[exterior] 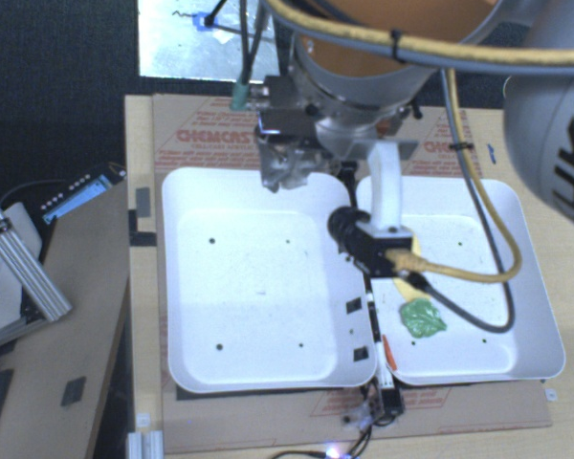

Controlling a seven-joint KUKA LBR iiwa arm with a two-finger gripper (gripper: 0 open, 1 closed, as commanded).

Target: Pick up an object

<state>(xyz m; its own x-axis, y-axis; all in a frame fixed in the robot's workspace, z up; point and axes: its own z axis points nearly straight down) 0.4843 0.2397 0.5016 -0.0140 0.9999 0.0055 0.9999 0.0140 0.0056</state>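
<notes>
While the jaws are poised over the left shallow white bin's [239, 285] far rim, their spread cannot be told; a crumpled green lump [422, 317] is noted in the right bin [459, 354].

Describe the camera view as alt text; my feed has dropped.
A small crumpled green lump lies in the shallow white plastic bin on the view's right, near its front left corner. The grey arm's metal hand hangs above the back edge of the shallow white plastic bin on the view's left, well away from the lump.
</notes>
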